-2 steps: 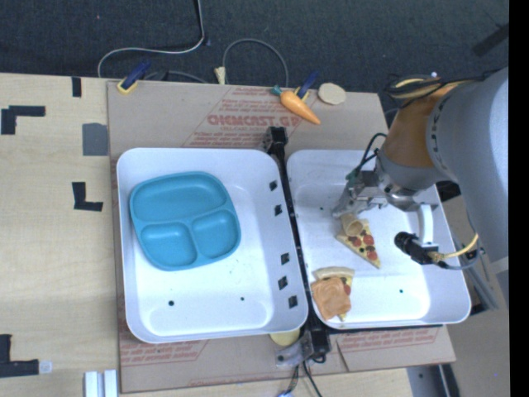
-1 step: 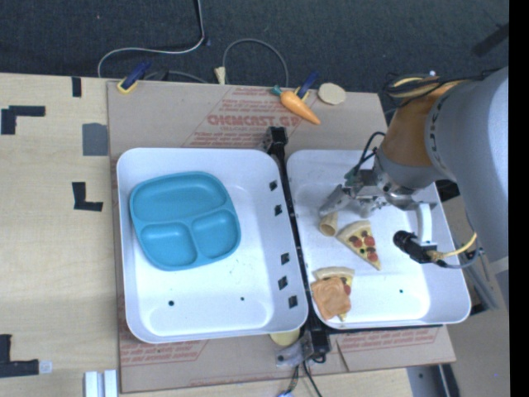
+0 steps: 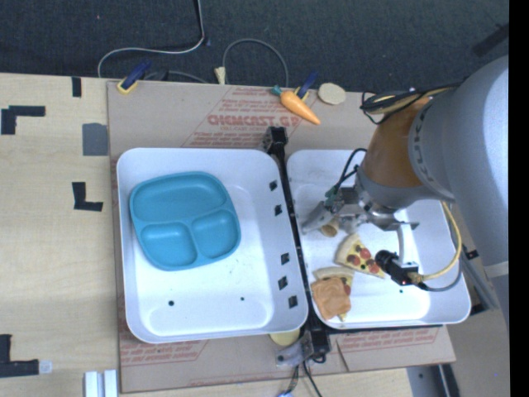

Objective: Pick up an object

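In the right bin [image 3: 438, 308] lie a pizza slice [image 3: 358, 256], a brown, toast-like piece [image 3: 333, 297] near the front wall, and a small tan item [image 3: 330, 231]. My gripper [image 3: 323, 219] is low in this bin, near its left wall, right above and touching or almost touching the small tan item. The arm's orange band [image 3: 388, 151] and grey wrist cover the bin's middle and back. I see nothing lifted off the bin floor.
The left bin [image 3: 207, 304] holds a blue divided plate [image 3: 184, 219]. A black divider [image 3: 285, 222] runs between the bins. Behind the bins, on the cardboard, lie a toy carrot [image 3: 299, 107] and a round tan disc [image 3: 331, 94]. Cables trail at the back.
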`<state>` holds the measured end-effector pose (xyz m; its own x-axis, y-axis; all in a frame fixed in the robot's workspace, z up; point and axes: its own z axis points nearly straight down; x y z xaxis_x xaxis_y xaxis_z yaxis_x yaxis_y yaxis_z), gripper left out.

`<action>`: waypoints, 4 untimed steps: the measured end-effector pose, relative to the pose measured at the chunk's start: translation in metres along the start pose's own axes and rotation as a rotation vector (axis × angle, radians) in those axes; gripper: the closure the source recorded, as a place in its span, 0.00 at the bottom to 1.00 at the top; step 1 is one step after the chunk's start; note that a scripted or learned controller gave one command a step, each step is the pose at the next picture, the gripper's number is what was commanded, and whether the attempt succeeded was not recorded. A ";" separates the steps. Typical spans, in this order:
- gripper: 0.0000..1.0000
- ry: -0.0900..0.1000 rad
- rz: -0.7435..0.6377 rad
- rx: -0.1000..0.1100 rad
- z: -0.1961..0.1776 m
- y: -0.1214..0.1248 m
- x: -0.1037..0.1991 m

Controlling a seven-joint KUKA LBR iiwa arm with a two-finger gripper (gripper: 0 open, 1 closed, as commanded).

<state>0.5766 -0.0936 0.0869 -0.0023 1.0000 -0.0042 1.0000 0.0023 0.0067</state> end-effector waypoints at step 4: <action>1.00 0.008 -0.006 0.003 -0.103 -0.020 0.067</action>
